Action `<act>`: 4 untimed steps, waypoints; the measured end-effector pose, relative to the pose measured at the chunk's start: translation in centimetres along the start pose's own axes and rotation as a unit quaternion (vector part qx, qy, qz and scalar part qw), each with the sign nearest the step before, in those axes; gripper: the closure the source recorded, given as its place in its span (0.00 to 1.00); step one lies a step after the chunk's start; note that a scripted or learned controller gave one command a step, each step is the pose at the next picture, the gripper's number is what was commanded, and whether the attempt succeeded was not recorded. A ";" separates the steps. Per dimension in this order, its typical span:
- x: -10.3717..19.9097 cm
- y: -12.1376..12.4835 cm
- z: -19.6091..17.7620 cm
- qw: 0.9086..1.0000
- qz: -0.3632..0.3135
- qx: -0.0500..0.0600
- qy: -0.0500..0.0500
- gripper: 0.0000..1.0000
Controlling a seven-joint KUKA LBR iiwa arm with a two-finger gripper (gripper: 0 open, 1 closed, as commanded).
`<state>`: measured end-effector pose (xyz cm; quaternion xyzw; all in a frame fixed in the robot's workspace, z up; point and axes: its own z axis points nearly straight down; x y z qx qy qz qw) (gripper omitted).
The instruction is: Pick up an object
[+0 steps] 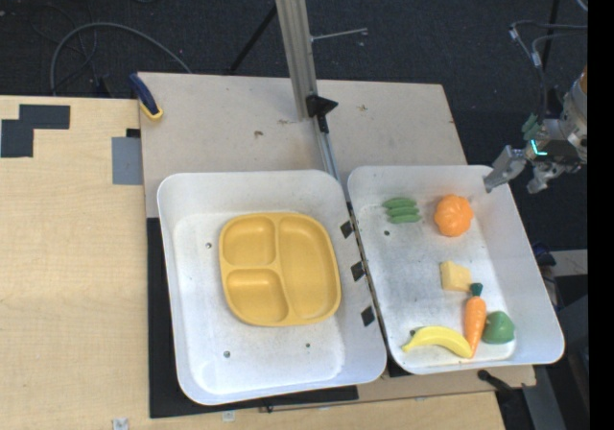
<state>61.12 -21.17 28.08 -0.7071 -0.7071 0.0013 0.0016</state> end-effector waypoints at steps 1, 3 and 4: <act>0.0 0.1 -0.2 1.000 0.000 -0.002 0.000 0.00; 1.1 0.0 11.6 1.000 -0.001 0.000 0.000 0.00; 0.6 -0.7 16.2 1.000 0.000 0.000 0.000 0.00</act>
